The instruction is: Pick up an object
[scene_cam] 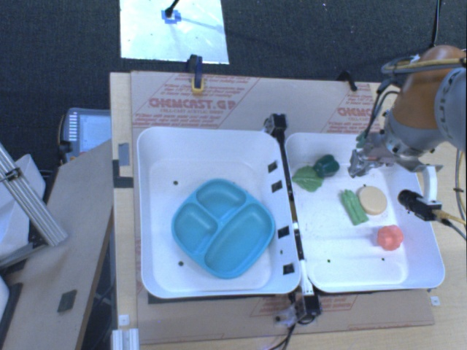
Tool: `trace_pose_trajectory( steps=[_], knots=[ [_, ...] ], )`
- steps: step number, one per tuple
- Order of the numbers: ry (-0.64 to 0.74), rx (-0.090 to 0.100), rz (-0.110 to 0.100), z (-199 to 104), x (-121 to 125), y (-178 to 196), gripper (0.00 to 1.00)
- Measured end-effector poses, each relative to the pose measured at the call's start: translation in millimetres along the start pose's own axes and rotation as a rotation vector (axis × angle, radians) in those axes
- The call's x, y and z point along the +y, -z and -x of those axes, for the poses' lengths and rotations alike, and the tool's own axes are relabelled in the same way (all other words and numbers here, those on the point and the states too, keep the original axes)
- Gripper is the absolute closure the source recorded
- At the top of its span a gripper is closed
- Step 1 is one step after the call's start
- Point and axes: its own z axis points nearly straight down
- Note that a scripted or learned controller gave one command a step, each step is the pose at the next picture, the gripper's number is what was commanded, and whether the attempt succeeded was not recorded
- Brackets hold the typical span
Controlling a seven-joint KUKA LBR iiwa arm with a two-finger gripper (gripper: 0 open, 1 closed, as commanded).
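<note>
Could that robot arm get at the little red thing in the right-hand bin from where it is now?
Probably yes. The red object lies on its own near the right bin's front, nothing on top of it. The gripper hovers over the same bin, further back, and only the round beige piece lies roughly between.

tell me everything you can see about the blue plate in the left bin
The blue plate is a rounded-square divided dish, light blue and plastic-looking, with three recessed compartments: two smaller ones toward the upper left and one long one along the lower right. It lies flat, turned diagonally, on the floor of the left bin, toward its front. Nothing is in it and nothing else touches it.
</note>
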Motion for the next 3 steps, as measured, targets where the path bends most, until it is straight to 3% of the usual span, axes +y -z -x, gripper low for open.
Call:
trace_pose_trajectory(
  steps=[2,3],
  knots=[
    [0.005,0.000,0.000,-9.0,2.2,83.1,1.00],
    [0.009,0.002,-0.002,-62.0,0.9,92.1,1.00]
  ],
)
